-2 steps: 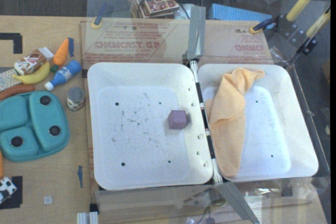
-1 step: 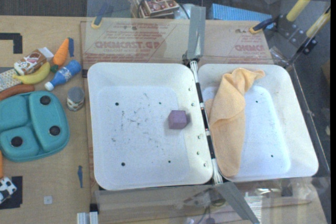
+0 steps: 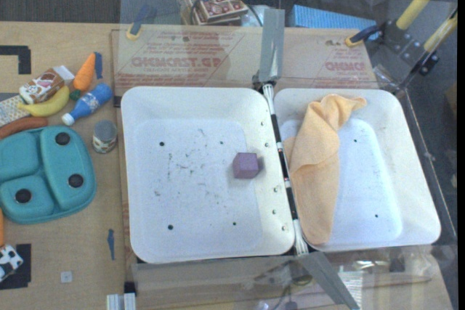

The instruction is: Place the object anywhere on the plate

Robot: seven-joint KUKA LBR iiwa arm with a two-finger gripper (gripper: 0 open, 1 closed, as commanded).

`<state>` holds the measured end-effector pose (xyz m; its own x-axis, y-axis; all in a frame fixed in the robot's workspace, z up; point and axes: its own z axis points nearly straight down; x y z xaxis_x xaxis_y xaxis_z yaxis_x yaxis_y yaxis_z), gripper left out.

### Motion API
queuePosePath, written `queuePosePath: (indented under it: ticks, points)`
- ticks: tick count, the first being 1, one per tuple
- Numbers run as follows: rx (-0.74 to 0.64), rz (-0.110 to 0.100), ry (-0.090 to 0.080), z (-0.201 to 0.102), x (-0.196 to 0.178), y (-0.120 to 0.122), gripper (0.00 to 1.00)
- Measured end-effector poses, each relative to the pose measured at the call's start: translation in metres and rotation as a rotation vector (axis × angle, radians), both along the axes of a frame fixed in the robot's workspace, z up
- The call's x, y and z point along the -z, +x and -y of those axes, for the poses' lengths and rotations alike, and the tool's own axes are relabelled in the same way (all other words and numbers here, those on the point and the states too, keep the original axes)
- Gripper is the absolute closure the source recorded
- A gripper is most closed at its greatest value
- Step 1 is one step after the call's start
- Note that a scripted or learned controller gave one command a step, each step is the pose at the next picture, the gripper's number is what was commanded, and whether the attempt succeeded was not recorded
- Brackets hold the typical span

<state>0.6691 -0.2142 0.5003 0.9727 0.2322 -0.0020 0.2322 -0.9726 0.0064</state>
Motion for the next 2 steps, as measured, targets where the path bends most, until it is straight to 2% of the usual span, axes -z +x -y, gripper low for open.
queuePosePath:
  ticks: [2]
  points:
    - [-0.011,0.000,-0.003,-0.0044,-0.0190,0.0031,1.00]
